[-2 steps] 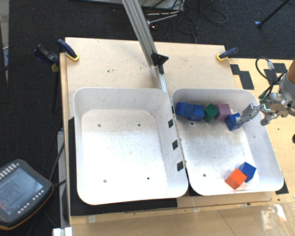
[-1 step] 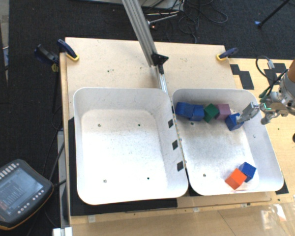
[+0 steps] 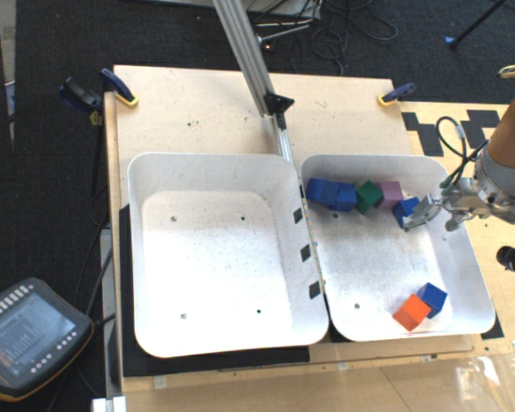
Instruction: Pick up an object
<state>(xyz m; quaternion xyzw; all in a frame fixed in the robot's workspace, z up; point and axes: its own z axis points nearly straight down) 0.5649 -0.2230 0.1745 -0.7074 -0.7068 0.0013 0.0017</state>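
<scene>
- A small blue block (image 3: 405,211) sits in the right bin (image 3: 463,256), near its far right part, and it lies right at the tips of the claw (image 3: 422,214).
- The claw reaches in from the right edge of the view, low over the bin, with its metal fingers (image 3: 431,210) pointing left toward that block; whether they are released or clenched around it, I cannot tell, since the block and the fingertips overlap.
- Just left of the claw, along the bin's far wall, stands a row of blocks: a pink-purple block (image 3: 390,191) nearest, then a green block (image 3: 369,196), then a larger blue block (image 3: 331,193) farthest to the left.
- Nearer the camera than the claw, by the bin's near right corner, an orange block (image 3: 411,312) and a blue cube (image 3: 432,299) lie touching each other.
- Behind the claw to the right, the grey wrist (image 3: 502,178) of the arm leaves the view, with black cables (image 3: 455,140) looping above it.
- Well to the left of the claw lies the left bin (image 3: 215,256), speckled white.
- Both bins rest on the pale bench (image 3: 206,110), which has yellow-and-blue clamps (image 3: 120,88) at its far corners.
- A metal pole (image 3: 245,41) slants down to the gap between the bins.
- Far left of the claw, off the bench, sits a grey control pendant (image 3: 26,337).
</scene>
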